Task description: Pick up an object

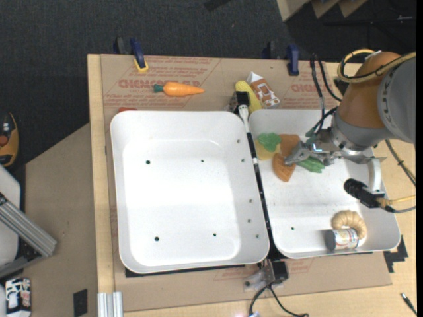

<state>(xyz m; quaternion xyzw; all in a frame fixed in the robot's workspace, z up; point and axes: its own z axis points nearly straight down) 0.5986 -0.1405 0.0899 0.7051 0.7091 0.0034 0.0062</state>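
Gripper (299, 156) down among the cluster of toy food in the right bin (370, 243), nothing clearly in its grasp.

The likeliest target was the orange piece (285, 166) lying near the right bin's left wall, with a green leafy piece (269, 140) just behind it and a green strip (313, 166) just beside it. I had the gripper sitting low right over that cluster, I judged because the pieces lay bunched together there. Its fingers were too small and dark for me to tell how far apart they stood, or whether anything sat between them. A bread roll (350, 220) and a small can (341, 239) rested together at the right bin's near edge, well apart from the cluster. A carrot (180, 90) lay on the board behind the left bin (132, 197), outside either bin.
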